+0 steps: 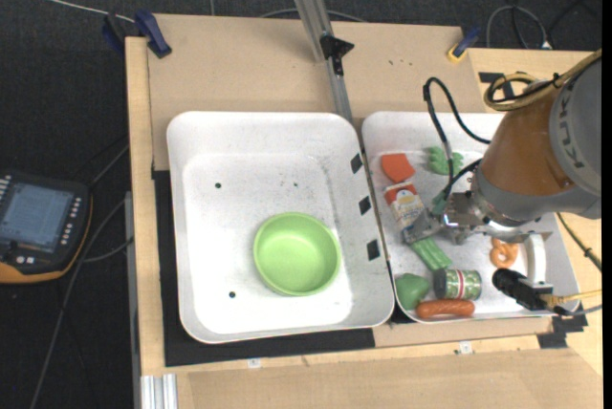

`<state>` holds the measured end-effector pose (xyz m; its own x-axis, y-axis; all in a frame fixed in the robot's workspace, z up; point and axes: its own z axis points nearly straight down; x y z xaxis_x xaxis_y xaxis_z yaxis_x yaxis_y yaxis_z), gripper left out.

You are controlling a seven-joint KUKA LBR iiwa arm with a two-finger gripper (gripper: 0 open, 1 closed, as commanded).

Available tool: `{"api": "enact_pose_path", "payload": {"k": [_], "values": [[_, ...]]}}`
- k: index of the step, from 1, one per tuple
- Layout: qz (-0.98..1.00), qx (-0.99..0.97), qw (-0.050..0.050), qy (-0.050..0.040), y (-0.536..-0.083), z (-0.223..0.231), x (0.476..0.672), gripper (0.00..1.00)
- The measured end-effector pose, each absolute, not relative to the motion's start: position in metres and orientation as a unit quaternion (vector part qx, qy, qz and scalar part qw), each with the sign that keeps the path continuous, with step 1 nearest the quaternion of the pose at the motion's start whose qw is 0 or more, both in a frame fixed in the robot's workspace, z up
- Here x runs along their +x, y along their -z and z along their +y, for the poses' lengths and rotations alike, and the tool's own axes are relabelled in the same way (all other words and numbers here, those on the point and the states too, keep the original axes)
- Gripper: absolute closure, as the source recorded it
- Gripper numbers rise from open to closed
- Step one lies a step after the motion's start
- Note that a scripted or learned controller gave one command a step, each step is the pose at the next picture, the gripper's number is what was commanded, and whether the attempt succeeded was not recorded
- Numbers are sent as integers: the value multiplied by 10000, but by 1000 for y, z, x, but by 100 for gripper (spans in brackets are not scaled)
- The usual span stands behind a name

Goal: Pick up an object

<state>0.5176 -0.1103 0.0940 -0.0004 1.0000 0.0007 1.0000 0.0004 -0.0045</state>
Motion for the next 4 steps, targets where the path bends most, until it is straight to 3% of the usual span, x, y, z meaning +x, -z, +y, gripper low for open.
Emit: {"api": "enact_pose_path", "payload": {"k": [1,3,4], "values": [[-7073,-7069,-1,5,-107,-110,519,100],[-7076,-7067,-17,18,-223,-95,523,100],[-7072,-7070,-10,9,-246,-95,524,100]]}}
